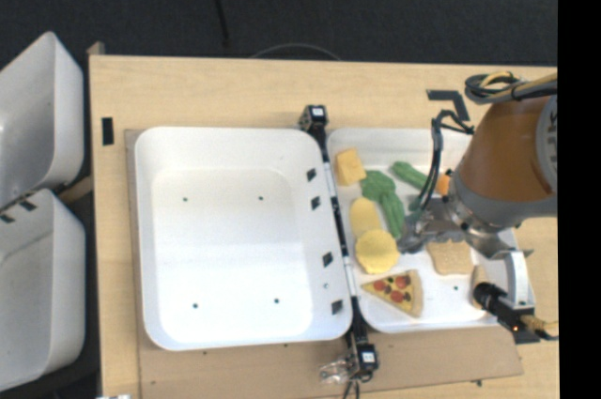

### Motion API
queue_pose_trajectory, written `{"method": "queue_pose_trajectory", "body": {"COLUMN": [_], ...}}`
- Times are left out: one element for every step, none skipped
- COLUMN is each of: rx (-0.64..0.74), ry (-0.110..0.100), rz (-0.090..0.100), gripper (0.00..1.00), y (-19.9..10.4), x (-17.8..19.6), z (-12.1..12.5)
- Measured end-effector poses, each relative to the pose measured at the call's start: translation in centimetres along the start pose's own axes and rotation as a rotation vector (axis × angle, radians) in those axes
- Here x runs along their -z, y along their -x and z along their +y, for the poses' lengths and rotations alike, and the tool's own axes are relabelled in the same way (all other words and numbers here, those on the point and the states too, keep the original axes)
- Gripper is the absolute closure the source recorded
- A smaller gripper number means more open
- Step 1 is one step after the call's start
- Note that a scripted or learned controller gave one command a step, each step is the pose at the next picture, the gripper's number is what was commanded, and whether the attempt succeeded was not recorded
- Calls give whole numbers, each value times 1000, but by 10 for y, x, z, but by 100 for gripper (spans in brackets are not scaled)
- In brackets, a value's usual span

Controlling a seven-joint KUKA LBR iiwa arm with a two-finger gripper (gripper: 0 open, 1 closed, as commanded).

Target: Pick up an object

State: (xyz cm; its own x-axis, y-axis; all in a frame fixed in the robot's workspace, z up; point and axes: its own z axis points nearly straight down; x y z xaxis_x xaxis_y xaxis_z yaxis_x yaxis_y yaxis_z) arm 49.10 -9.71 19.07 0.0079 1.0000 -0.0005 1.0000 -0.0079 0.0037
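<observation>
The right bin (427,320) holds several toy foods: a yellow cheese wedge (350,168), a green leafy piece (383,192), a green pod (408,174), a pale yellow oval (363,216), a round yellow piece (377,251), a pizza slice (395,291) and a tan cracker (449,258). My gripper (420,233) hangs low over the middle of this bin, between the green leafy piece and the cracker. The orange wrist band (507,153) rises above it and hides the bin's right part.
The left bin (150,200) lies beside it, white, with small dark marks on its floor. Black clips (313,116) sit along the divider between the bins. Cables (488,85) run at the bench's back right. White blocks (33,200) stand off the bench's left edge.
</observation>
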Motion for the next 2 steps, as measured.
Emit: {"method": "queue_pose_trajectory", "body": {"rx": [-2, 12], "ry": [0, 5], "rz": [0, -3], "gripper": [0, 0], "y": [0, 12], "x": [0, -92], "z": [0, 93]}}
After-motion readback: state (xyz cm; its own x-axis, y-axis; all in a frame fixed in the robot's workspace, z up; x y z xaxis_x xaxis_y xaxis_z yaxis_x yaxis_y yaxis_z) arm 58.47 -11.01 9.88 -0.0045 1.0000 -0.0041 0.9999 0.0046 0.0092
